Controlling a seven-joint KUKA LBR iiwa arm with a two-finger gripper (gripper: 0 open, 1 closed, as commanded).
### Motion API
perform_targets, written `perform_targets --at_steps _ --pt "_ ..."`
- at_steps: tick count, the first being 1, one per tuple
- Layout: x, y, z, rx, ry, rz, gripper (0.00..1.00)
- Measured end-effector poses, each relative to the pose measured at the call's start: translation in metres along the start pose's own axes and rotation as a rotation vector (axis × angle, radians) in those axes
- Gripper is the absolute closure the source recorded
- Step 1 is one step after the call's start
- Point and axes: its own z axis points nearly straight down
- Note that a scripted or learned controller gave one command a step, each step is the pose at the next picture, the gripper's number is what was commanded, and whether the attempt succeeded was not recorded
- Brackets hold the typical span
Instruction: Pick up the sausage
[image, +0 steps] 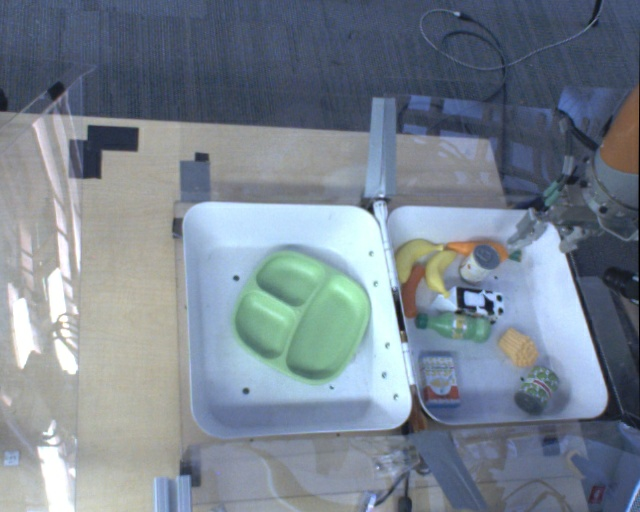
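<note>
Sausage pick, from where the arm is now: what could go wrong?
1. The sausage lies against the right bin's left wall, tucked beside the bananas, so there may be little room for the hand's fingers.
2. The hand sits at the bin's far right corner; crossing over, it could knock the upright bottle.

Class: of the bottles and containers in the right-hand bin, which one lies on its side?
The green bottle lies flat, cap pointing left, beside the sausage. The white-capped bottle looks more upright.
</note>
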Motion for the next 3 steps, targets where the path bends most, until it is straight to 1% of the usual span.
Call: perform_targets --at_steps 1,2,3 --pt "0.090 0.015 0.092 -0.018 -0.004 -0.064 0.00" --pt "0.112 -0.019 0.096 -0.045 -0.006 0.091 0.00" --pt "0.120 -0.065 0.111 -0.011 0.001 0.306 0.00"
